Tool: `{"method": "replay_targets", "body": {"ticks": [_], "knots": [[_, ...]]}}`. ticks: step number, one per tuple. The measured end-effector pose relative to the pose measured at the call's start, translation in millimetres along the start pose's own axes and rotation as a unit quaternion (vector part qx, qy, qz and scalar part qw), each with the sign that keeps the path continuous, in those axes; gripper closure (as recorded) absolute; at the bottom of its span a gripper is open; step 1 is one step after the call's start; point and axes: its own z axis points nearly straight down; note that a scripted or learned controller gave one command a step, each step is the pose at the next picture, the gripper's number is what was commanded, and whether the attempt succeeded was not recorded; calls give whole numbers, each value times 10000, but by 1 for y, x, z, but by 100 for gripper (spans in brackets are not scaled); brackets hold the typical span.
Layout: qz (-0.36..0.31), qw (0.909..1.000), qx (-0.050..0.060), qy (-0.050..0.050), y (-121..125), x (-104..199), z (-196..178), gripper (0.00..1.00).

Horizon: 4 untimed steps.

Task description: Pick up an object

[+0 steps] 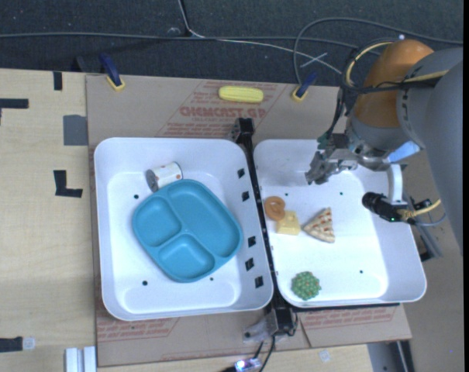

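Observation:
The right bin (374,270) holds an orange ring-shaped toy (274,206), a yellow cheese-like block (288,224), a pizza slice toy (321,226) and a green broccoli-like ball (305,285). My gripper (318,173) hangs over the upper part of the right bin, above and slightly right of the ring and block, apart from all of them. Nothing shows between its fingertips. Whether they are open or shut is too small to tell.
The left bin (114,208) holds a blue divided plate (186,229) and a small white cup (164,175) lying on its side. A yellow banana-like toy (240,94) lies on the cardboard behind the bins. Cables run across the dark background above.

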Motion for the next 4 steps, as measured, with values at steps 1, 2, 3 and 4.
{"method": "replay_targets", "body": {"ticks": [1,2,3,4], "knots": [[1,10000,0,-1,1,3,-43,100],[-2,10000,-15,-4,6,6,-106,100],[-12,10000,26,0,0,53,-93,100],[-23,10000,21,4,-9,112,-98,100]]}}
